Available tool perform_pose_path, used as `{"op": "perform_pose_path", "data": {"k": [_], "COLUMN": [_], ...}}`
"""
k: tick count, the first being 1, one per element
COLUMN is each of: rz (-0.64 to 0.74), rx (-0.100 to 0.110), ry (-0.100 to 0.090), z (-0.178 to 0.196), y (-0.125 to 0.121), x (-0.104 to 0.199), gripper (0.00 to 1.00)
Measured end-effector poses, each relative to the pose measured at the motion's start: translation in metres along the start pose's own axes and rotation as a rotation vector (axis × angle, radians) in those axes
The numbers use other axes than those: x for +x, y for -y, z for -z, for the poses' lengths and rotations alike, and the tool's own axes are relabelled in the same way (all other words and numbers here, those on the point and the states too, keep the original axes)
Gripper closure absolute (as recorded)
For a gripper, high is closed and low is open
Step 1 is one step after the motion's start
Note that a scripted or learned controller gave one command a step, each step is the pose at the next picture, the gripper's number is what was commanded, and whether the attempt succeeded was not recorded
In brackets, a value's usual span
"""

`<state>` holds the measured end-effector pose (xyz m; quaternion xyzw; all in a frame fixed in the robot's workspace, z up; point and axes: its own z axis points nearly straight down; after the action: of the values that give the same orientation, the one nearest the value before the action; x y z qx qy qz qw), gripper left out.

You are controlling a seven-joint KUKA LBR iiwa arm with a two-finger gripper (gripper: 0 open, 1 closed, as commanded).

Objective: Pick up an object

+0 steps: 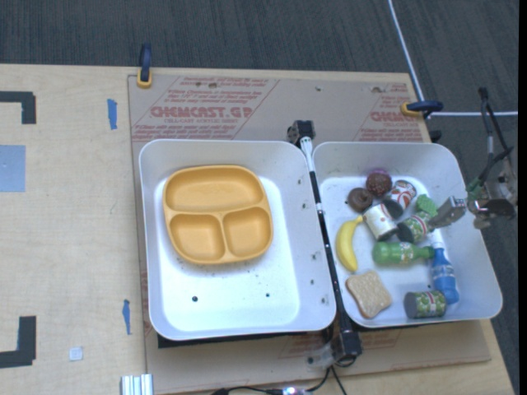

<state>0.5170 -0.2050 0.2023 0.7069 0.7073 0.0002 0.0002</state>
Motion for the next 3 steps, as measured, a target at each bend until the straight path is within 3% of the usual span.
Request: {"op": "perform_pose_path", "data": {"k": [1,2,3], "rz": [0.001,0.002,0.000], "rx": [-0.004,-0.005,-0.011], "ry": [0.001,-0.001,0.003], "z": [-0.116,-0.115,-0.104], "y": [-0.030,-0.008,-0.010], "x": [0.022,0.080,0.078], "gripper": [0.00,0.00,1.00]}}
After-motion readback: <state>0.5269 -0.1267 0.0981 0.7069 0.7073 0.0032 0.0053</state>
